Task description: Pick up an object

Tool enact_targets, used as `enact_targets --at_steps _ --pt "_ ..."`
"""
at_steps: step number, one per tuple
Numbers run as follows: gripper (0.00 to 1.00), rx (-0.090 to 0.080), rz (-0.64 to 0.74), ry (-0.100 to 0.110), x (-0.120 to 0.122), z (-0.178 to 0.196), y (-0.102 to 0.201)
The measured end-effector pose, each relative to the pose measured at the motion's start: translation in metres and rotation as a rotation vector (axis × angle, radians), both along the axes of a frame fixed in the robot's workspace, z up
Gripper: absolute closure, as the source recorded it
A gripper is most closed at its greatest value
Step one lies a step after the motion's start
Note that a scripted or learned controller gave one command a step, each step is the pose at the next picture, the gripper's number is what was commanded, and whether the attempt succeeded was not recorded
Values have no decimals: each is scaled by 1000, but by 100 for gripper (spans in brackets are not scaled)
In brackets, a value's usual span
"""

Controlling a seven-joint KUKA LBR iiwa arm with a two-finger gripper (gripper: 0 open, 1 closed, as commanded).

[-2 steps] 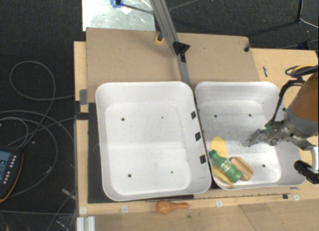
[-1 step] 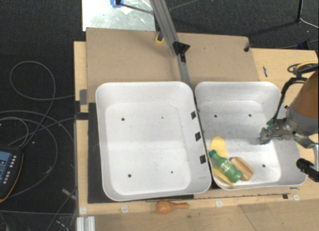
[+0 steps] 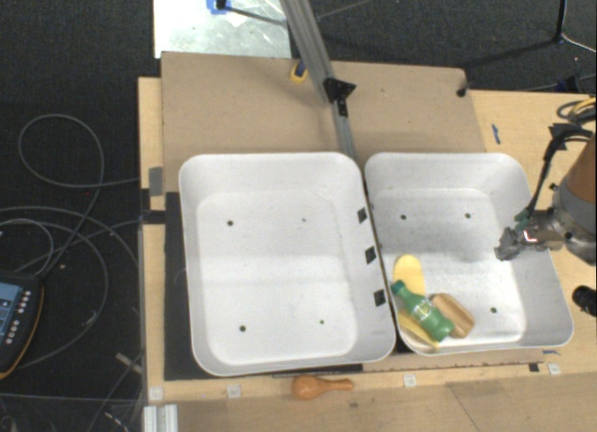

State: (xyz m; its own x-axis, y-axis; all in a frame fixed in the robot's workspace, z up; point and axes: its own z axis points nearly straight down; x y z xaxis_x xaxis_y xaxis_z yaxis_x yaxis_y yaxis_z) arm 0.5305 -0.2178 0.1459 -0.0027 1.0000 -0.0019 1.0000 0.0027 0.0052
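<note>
A green bottle point(image 3: 422, 310) lies tilted in the right bin's near-left corner. It rests across a yellow banana point(image 3: 410, 276). A tan bun-like piece point(image 3: 457, 313) touches it.

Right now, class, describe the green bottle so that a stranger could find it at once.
Find the right bin. In its near left corner lie three small things. The bottle is the only green one, lying between a yellow banana and a tan bun.

Orange pear-shaped obj point(image 3: 322, 385) on bench edge below bins; blk cables point(image 3: 56, 197) on floor.
</note>
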Motion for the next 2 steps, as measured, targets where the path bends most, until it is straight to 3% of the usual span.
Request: enact_targets --at_steps 2 --pt "100 -1 4 -2 3 112 11"
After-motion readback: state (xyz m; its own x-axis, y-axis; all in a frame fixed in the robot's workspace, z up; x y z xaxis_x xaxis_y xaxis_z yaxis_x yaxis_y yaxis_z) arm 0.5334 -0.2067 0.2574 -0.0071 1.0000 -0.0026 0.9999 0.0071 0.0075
